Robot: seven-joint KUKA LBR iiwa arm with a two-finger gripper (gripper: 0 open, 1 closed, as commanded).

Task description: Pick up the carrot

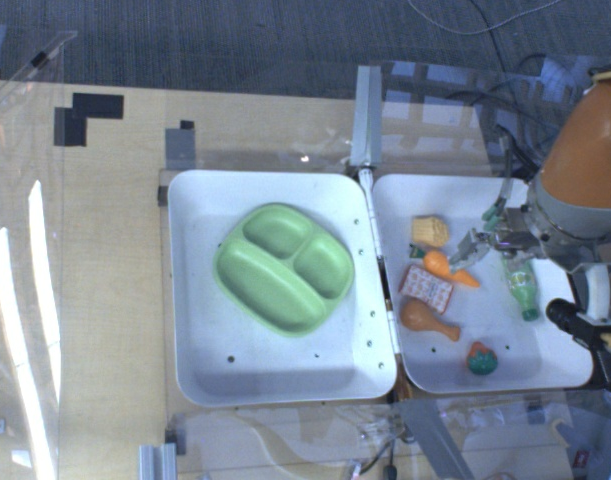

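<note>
Orange carrot (449, 268) just left of the end effector (474, 248).

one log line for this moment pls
phase: reaching | gripper: open, beside carrot | carrot: lying in right bin, not held

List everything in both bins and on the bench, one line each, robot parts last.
bins: 2, white, side by side on the bench
divided plate: 1, green, left bin
carrot: 1, orange, right bin, beside the tool tips
yellow food piece: 1, right bin, far side
patterned packet: 1, red-white, below carrot
drumstick-shaped toy: 1, brown
strawberry-like toy: 1, red-green, near edge
bottle: 1, green
arm: 1, grey-orange, right
tool: 1, above right bin
</note>
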